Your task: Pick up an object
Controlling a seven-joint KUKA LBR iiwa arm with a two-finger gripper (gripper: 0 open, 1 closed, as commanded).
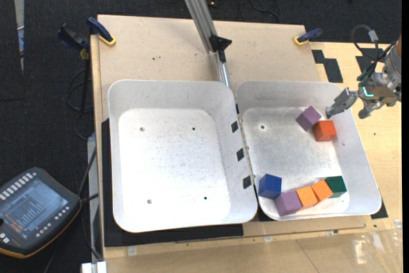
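Over right bin's [358,156] far edge, end effector [353,105] fingers apart, orange block [325,130] just beside.

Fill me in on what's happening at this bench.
A robot arm reaches in from the right, its gripper open over the far right edge of the right bin, holding nothing. Closest to it are a purple block and an orange block. Along the bin's near edge sit a blue block, a second purple, a second orange and a green block.
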